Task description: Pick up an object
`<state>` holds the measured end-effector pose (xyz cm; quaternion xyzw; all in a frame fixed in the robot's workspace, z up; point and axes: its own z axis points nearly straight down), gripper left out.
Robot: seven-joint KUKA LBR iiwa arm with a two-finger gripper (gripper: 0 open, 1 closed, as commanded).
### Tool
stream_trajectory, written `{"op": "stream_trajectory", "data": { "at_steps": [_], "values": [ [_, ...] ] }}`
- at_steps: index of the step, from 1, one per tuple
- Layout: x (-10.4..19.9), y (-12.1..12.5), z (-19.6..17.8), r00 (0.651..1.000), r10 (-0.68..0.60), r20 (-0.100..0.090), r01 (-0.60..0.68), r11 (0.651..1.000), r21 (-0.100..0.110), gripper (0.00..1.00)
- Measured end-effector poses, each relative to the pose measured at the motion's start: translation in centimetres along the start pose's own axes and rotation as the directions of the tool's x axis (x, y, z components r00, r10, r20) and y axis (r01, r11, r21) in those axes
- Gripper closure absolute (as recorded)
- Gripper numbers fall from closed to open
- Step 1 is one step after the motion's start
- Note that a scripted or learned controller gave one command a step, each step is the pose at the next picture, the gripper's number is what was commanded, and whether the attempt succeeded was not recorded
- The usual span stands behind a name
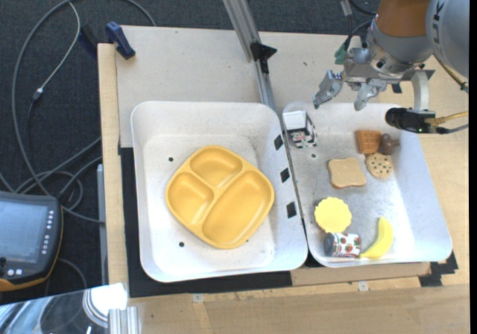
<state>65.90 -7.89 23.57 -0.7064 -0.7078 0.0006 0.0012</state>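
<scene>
Nearby: claw [344,94] spread, toast [346,172], cookie [379,166] below.

Light wood bench [186,53] across mid-frame, holding two white bins: left bin [149,131], right bin [436,209], touching at centre. Blue clamp [121,39] at upper-left corner.

Arm enters from the right, orange band uppermost. Claw [343,95] points downward, fingers [326,92] spread apart, nothing between them.

A robotics lab: bench [186,64] (trailing cables [45,64]), teach pendant [26,239].
</scene>
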Motion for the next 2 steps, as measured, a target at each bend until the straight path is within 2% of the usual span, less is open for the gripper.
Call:
{"op": "stream_trajectory", "data": {
  "at_steps": [1,2],
  "values": [
    [4.56,1.53,-5.64,1.0,-0.004,-0.001,0.004,1.0,-0.012,0.0],
    [4.27,1.45,-6.42,1.0,-0.002,0.002,0.002,1.0,-0.008,1.0]
  ]
}}
